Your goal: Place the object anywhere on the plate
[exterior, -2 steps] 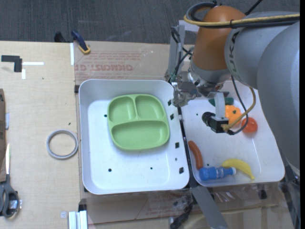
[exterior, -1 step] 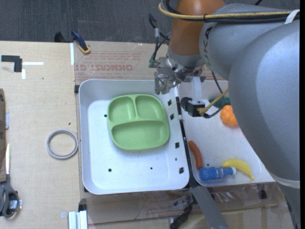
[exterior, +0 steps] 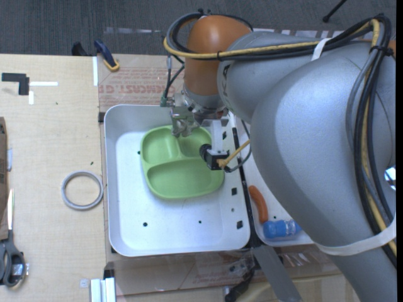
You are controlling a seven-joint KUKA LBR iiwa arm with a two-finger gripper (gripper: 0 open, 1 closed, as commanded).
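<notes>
Arm: grey KUKA arm reaches in from the right; its orange band sits above the wrist and hides much of the right bin.
End effector: the end effector hangs over the upper rim of the plate, tip down. Whether it is apart, together or clamped on something cannot be told; the wrist body covers the tip.
Plate: a green divided plate lies in the left bin, toward its upper right, so it is within easy reach of the arm.
Plate compartments: nothing is seen lying in the visible parts.
Task object: an orange sausage-like object and a blue object lie in the right bin, just beside each other, well apart from the plate. Which one is meant is unclear.
Judgement: placement not yet done, since no object rests on the plate.
Bench: a tape ring lies left of the bins, and scissors at the left edge.
</notes>
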